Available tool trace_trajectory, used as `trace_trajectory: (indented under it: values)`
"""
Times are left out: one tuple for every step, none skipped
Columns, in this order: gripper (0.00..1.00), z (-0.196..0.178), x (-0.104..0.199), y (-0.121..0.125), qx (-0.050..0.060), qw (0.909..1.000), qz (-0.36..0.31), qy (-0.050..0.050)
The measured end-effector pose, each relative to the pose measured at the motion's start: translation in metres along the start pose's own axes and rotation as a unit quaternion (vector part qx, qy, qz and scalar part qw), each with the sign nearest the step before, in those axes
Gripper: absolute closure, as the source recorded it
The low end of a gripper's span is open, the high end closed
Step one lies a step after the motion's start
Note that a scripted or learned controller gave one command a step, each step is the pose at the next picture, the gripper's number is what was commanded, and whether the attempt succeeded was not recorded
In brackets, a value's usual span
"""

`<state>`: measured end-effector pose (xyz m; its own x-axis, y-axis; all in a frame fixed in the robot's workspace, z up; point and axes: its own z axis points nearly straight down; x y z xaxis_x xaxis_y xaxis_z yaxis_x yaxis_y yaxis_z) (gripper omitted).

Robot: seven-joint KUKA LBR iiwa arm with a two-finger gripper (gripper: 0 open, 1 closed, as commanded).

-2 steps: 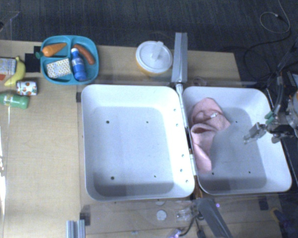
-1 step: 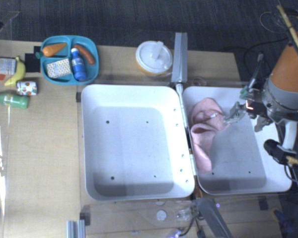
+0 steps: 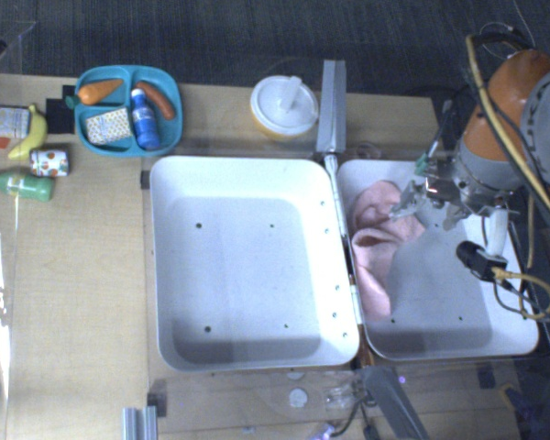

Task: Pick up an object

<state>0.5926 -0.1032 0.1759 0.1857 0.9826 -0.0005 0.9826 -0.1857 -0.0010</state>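
A: Where's the pink cloth (image 3: 374, 236)?
B: Crumpled along the right bin's (image 3: 458, 337) left wall.
A: And the gripper (image 3: 431, 200)?
B: Above the cloth's far right edge; finger state unreadable.

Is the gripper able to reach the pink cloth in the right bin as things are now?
Probably yes. The gripper hangs over the right bin, right at the upper edge of the pink cloth. Nothing lies on the cloth or between the two.
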Motion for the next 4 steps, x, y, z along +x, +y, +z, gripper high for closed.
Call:
trace_trajectory:
  values:
    - [0.00, 0.085, -0.016, 0.042, -0.003, 0.9954, -0.095, 0.000]
    - [1.00, 0.074, -0.014, 0.044, -0.004, 0.9953, -0.097, 0.000]
    - [1.00, -0.025, 0.042, 0.059, -0.004, 0.9816, -0.191, 0.000]
    - [1.00, -0.030, 0.060, 0.067, -0.004, 0.9718, -0.236, -0.001]
